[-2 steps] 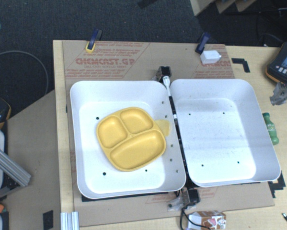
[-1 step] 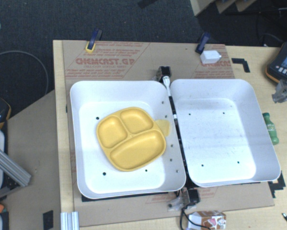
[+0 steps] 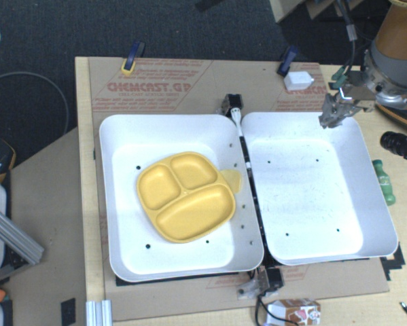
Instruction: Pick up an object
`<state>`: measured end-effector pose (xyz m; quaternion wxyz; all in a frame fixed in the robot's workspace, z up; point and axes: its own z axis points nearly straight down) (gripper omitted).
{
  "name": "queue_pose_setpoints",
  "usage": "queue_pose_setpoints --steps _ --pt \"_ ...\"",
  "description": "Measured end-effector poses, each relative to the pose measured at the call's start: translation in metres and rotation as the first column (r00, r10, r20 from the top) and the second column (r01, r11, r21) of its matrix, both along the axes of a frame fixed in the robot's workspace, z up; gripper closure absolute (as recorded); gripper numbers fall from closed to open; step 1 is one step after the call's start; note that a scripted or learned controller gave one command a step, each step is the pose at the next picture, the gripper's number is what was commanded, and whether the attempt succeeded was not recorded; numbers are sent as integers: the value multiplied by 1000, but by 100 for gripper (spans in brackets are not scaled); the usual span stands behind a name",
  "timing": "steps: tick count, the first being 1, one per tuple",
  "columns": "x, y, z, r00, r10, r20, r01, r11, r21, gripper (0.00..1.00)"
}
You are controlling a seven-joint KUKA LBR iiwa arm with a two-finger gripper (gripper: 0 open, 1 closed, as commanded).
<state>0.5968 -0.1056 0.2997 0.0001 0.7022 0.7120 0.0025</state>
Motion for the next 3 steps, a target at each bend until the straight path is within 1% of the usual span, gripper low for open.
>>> queue_pose_setpoints --steps 1,2,3 --pt "-46 44 90 1000 -8 7 8 1000 -3 100" --pt "-116 114 22 1000 -6 -16 6 1000 0 100" --pt "-118 100 20 1000 -15 -7 15 1000 -3 100"
